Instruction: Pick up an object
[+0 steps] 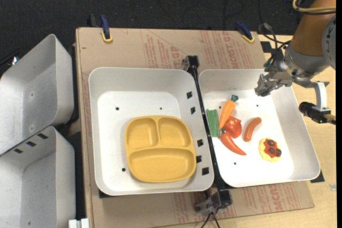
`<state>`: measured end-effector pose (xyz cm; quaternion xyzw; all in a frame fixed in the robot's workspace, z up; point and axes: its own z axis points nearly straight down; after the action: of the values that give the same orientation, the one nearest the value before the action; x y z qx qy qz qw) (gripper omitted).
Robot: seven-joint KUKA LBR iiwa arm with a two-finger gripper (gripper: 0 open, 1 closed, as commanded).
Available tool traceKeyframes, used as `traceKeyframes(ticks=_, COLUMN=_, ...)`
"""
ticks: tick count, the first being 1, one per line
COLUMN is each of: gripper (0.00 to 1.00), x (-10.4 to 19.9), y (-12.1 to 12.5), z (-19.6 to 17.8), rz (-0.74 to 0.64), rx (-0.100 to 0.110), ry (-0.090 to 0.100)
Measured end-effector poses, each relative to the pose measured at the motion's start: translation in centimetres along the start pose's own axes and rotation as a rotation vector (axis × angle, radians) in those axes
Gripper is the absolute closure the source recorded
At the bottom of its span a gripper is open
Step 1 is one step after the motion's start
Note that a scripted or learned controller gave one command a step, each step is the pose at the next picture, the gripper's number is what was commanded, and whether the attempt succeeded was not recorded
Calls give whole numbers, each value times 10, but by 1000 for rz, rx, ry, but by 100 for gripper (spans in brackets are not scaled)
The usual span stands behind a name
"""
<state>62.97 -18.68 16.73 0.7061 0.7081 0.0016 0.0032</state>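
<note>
My gripper [263, 89] hangs over the far part of the right bin [304, 139], above and to the right of the toy food. Nothing shows between its fingers. Below it lie an orange carrot [227, 112], a green strip [213, 122], a red pepper [233, 126], a red chili [233, 144], a red sausage [251, 128] and a small yellow pizza piece [270, 149] with dark and red toppings. The carrot, about 70 px to the gripper's lower left, is the nearest of them.
The left bin [107, 88] holds a yellow divided tray [160, 148]. A black divider strip [202, 125] runs between the two bins. Two more white bins [32, 115] stand off the bench at the left. Blue clamps [106, 29] hold the board's far edge.
</note>
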Motion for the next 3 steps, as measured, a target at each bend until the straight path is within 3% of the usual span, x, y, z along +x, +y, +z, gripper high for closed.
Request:
traceKeyframes(ticks=1, gripper=100, x=0, y=2, z=-54, rz=0, rx=1, ry=0)
traceKeyframes(ticks=3, gripper=100, x=103, y=-34, z=-37, rz=-4, rx=9, ry=4)
